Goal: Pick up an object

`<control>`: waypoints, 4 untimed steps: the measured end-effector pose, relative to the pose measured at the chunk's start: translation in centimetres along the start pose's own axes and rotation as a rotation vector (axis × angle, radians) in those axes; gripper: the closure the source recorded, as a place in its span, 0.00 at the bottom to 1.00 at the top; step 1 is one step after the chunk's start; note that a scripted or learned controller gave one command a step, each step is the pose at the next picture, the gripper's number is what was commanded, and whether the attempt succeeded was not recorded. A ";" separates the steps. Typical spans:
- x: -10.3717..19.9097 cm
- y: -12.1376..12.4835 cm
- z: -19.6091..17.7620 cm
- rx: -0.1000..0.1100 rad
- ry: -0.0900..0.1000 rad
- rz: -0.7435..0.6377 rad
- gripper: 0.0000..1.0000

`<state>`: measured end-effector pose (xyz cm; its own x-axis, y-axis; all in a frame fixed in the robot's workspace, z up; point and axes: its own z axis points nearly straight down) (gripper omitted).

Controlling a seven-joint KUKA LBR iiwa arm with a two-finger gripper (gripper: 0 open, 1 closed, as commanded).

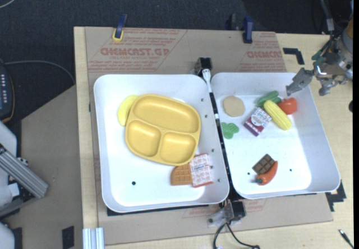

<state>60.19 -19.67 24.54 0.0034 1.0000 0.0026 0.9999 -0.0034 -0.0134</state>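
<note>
Near edge: cables trail off the bench front, just below the seam between the two bins.
Fingers: I read them as spread apart; one grey finger angles down-left, the other sits further right. Nothing between them, nothing touched.
Gripper: the gripper hangs over the far right corner of the right bin, just beyond the tomato.
Arm: it comes in from the right edge, wrist tilted, fingers pointing down and towards the bin.
Candidates, right bin: a yellow corn cob lying aslant, a red tomato touching its far end, a green piece beside that, a small purple-and-white packet, a round tan biscuit, a green leafy bit, a brown chocolate block resting on a red chilli.
Left bin: the left bin holds a glossy yellow three-part tray, a yellow banana tucked at its far left edge, a waffle and a printed sachet overlapping it.
Bench: brown printed board, clamps at the far edge.
</note>
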 end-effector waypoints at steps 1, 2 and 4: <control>0.1 0.2 -0.9 -0.014 -0.003 -0.004 0.00; -0.5 -0.1 5.2 -0.007 -0.001 -0.003 0.00; -0.7 0.7 15.9 -0.016 0.000 -0.003 0.00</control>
<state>60.69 -20.30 8.64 0.0003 1.0000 0.0030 1.0000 -0.0003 0.0022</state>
